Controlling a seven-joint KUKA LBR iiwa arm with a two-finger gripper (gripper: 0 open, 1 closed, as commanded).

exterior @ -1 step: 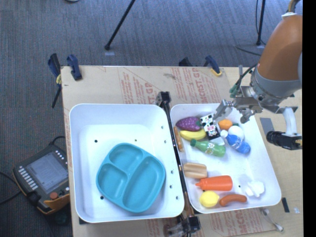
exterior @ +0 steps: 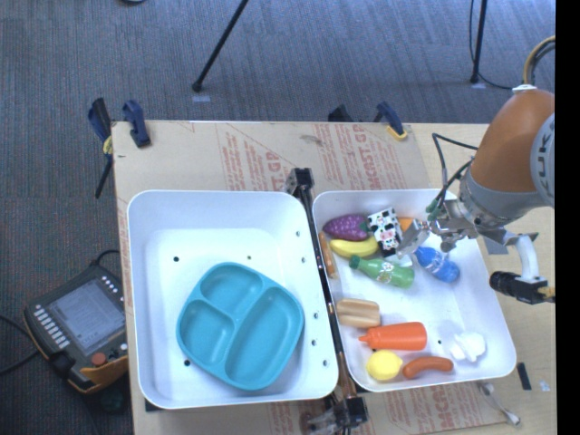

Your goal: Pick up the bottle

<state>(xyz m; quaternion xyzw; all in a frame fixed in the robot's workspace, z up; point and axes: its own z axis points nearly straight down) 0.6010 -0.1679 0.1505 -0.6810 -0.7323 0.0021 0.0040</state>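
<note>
A green bottle [exterior: 384, 272] lies on its side in the middle of the right bin [exterior: 494, 320]. Just to its right lies a small blue bottle [exterior: 439, 264]. My gripper [exterior: 430, 236] hangs over the upper part of that bin, just above the blue bottle and up and right of the green one. It is open, with nothing between its fingers. The grey arm with its orange band [exterior: 512, 152] comes in from the right.
The right bin also holds a purple eggplant [exterior: 345, 226], a banana [exterior: 352, 247], a cow-patterned carton [exterior: 385, 229], a hot dog [exterior: 358, 312], an orange carrot-like toy [exterior: 396, 336], a lemon [exterior: 384, 365], a sausage [exterior: 428, 366] and a white piece [exterior: 468, 345]. A blue divided plate [exterior: 240, 326] lies in the left bin [exterior: 154, 234].
</note>
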